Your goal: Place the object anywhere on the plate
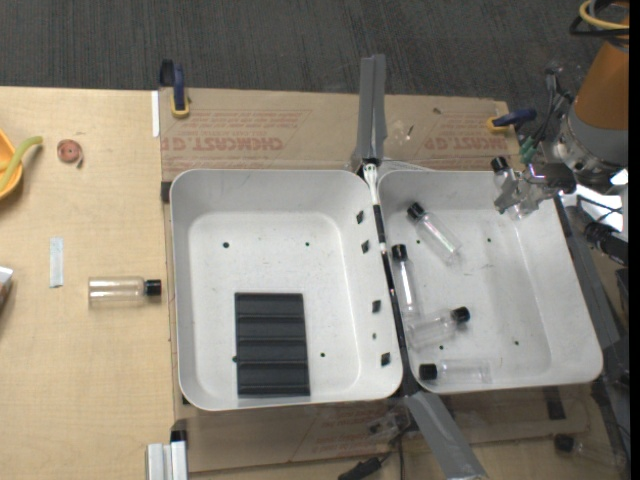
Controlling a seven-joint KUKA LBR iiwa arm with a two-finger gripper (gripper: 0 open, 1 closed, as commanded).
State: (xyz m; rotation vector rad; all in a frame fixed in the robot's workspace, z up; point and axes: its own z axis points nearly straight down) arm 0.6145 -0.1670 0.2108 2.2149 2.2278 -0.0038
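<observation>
A black ribbed plate lies flat in the left bin, toward its front. Several clear vials with black caps lie in the right bin: one at the back, one along the left wall, one in the middle and one at the front. My gripper hangs over the right bin's back right part, apart from every vial and far from the plate. Nothing shows between its fingers.
Another clear vial lies on the wooden bench left of the bins, near a small white strip. A yellow-orange object and a reddish disc sit at the far left. Blue clamps hold the cardboard behind the bins.
</observation>
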